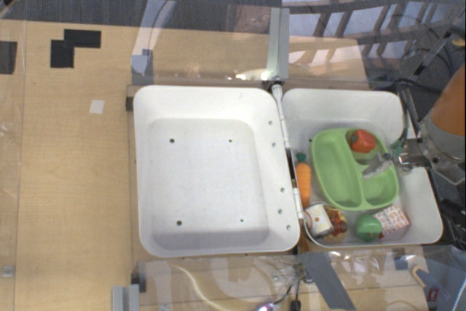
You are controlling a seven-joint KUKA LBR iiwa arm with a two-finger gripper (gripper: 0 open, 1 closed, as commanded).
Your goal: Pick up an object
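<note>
While the gripper point(380, 165) hovers over the tray's point(336, 178) right rim | fingers: can't tell | nearest pick: tomato point(362, 140), tray's top-right corner | you should centre over it, descend straight, avoid the rim.

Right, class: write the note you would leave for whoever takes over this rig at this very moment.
Tool: over the green tray's right side in the right bin; whether it grips anything can't be told.
Things: tomato on the tray's top edge; carrot left of the tray; can, green fruit and a packet along the bin's front.
Done: no object seen lifted.
Left: grasp one and raise it.
</note>
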